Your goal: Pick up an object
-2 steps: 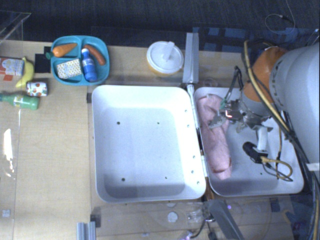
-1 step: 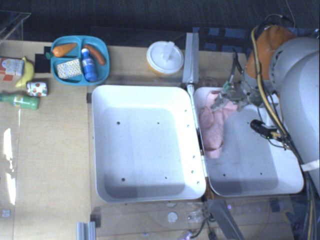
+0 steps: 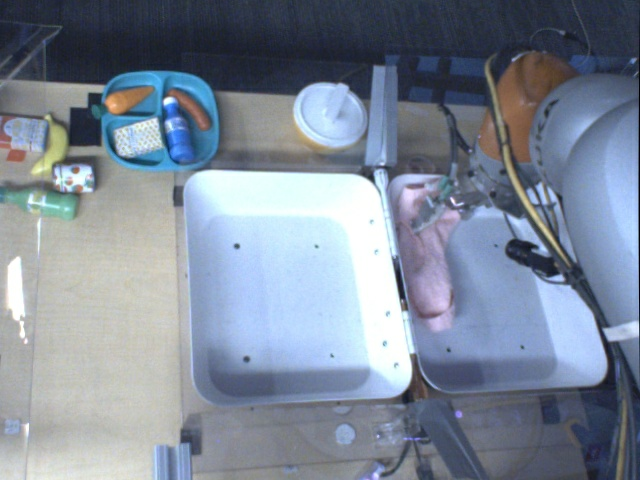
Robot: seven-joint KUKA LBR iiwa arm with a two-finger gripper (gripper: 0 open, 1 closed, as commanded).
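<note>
A long pink soft object (image 3: 425, 258) lies along the left wall of the right bin (image 3: 520, 358). My gripper (image 3: 437, 208) hangs low over the object's upper end, at the bin's far left corner, reaching in from the right. The grey arm with its orange band (image 3: 520, 98) covers the bin's far right part. Whether the fingertips touch the pink object cannot be made out.
The left bin (image 3: 290, 368) sits beside the right one, a metal divider (image 3: 380, 118) between them at the back. A white lidded cup (image 3: 330, 115) and a blue tray (image 3: 160, 118) with toy food stand behind the left bin. Small toys (image 3: 50, 168) lie far left.
</note>
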